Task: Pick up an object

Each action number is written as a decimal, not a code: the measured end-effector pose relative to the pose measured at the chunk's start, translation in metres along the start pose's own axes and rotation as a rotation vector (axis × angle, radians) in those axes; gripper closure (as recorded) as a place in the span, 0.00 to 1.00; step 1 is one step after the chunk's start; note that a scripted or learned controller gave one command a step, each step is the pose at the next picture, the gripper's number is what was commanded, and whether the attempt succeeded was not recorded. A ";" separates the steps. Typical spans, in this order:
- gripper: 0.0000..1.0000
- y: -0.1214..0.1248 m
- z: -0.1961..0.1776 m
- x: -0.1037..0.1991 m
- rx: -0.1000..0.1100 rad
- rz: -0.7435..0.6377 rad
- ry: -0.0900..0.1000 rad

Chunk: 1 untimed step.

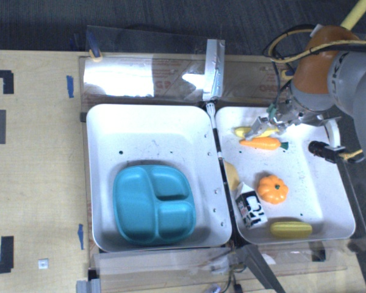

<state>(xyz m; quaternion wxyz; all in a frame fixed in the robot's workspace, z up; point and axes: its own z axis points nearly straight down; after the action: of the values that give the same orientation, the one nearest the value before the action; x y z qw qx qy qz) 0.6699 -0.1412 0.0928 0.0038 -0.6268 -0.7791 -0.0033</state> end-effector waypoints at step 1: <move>0.00 -0.001 0.005 0.021 0.005 -0.185 -0.018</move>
<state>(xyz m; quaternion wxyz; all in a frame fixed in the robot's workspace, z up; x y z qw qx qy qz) 0.6644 -0.1213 0.0881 -0.0020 -0.5520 -0.8338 0.0037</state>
